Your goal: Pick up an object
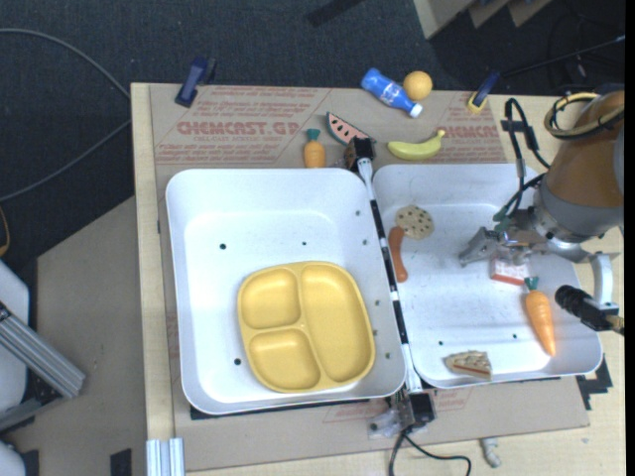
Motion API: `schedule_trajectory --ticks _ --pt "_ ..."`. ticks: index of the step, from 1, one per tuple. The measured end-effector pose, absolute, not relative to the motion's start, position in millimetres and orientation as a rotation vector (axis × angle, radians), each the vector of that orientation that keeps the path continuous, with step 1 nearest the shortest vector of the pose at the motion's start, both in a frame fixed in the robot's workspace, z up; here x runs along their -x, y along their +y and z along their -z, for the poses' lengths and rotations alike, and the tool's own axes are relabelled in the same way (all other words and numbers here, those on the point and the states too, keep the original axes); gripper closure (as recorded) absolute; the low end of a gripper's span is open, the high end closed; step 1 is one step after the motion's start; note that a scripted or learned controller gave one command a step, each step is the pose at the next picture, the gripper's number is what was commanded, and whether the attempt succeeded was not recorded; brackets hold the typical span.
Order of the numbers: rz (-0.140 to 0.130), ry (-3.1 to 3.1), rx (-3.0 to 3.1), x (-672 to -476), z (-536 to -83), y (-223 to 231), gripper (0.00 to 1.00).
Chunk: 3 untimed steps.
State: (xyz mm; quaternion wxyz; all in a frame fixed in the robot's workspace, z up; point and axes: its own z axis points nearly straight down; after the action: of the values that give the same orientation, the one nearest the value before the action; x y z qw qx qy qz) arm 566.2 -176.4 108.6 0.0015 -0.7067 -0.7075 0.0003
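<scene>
The fingers [476, 249] of the gripper [491, 246] sit low in the right bin [437, 360], pointing toward its middle, and from where I stand the dark metal blurs together, so I cannot tell how far apart they are or whether anything is caught between them. They hover over bare white floor. Just beside them, under the wrist, lies a small white and red packet [509, 272], close to the gripper, though I cannot make out whether they touch. Just to the right of the packet and running toward the front of the bin, a carrot [540, 321] lies with its green tip near the packet and its orange body angled toward the bin's near right corner. Farther left in the same bin a round speckled cookie [415, 221] rests near the back, and a reddish sausage [398, 252] lies lengthwise along the divider. A slice of toast-like bread [468, 364] sits at the front edge. The left bin [198, 266] holds a yellow divided plate [306, 325] with three compartments. Behind the bins, on the table [238, 127], are a banana [416, 147], a blue bottle [390, 91], an orange ball [419, 83], a watermelon slice [343, 127] and a small orange toy [315, 153].
</scene>
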Motion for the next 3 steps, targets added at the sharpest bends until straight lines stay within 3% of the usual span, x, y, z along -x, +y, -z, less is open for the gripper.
schedule_trajectory --ticks 1,2,3 --pt "0.001 -2.224 2.223 -632.5 -135.5 -220.9 0.0" --pt "0.0 -2.219 2.216 -570.4 -83.5 -214.2 0.0" --pt "0.001 -2.222 2.222 -571.6 -94.7 -215.6 1.0"
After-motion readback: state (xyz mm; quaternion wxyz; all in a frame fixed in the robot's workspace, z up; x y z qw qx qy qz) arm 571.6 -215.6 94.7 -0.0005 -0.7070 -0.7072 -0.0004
